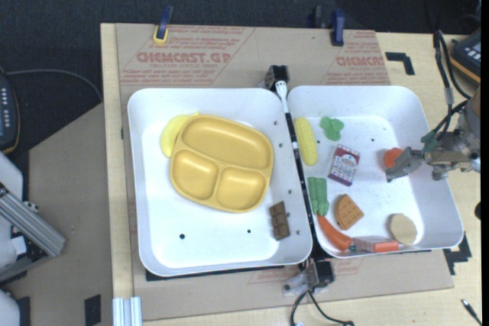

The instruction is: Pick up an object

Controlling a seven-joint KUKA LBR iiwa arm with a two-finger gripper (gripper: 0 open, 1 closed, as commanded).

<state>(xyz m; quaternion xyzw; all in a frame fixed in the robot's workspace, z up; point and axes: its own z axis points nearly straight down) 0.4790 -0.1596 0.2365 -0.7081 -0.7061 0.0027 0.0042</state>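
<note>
While the gripper (397,168) sits low over the right bin (428,126), reaching in from the right edge, an orange-red piece (392,157) lies right at its tip, touching or just under it. Jaw state: cannot tell, the tip is a grey blur and nothing shows clearly between it, so no hold counted.

Candidates in the right bin: corn (306,140) along the left wall, green bit (331,127) near it, red-white packet (344,165) mid-bin, green pepper-like piece (318,196), waffle (348,211), carrot (334,234) at the bottom wall, round bun (403,227) lower right. Left bin (153,164) holds a yellow tray (220,162), a banana (172,133) partly under it and a chocolate bar (280,220).

Likely step: closing in on the orange-red piece. To do it well, centre the tip over that piece, not its edge, since it is small and sits close to the bin's right side; go straight down to the floor before closing. Then lift vertically, and check the piece is really between the tips. Risk: nudging it toward the wall rather than gripping it. The bun is the nearest fallback, well clear of neighbours.
</note>
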